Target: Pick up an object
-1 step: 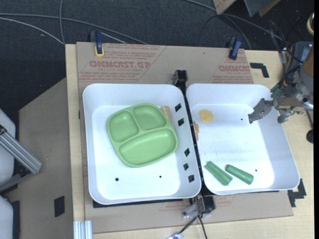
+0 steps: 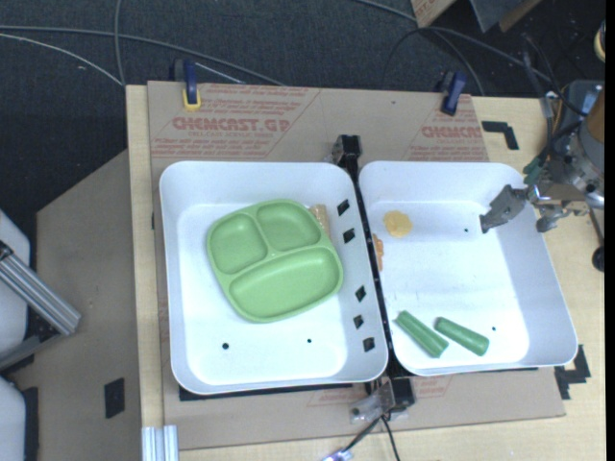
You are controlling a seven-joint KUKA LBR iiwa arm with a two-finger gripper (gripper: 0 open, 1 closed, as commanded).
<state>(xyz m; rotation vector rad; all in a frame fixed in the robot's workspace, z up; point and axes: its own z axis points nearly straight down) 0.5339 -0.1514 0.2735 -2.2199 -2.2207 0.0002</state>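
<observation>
Fingers look spread apart and holding nothing: you can see two dark tips with a gap between them on the gripper, which hangs at the right of the frame over the upper right corner of the right bin. My guess is it's parked there, up and off to the side, so it can drop on whatever it picks as a target.

Candidates in that bin: a small yellow round piece near the upper left corner, and two green cylinders lying side by side, close together, along the lower edge. All well apart from the gripper.

The left bin has a green divided plate sitting flat in the middle, slightly rotated. Looks awkward for a two-finger grab, so I'd bet on the cylinders.
</observation>
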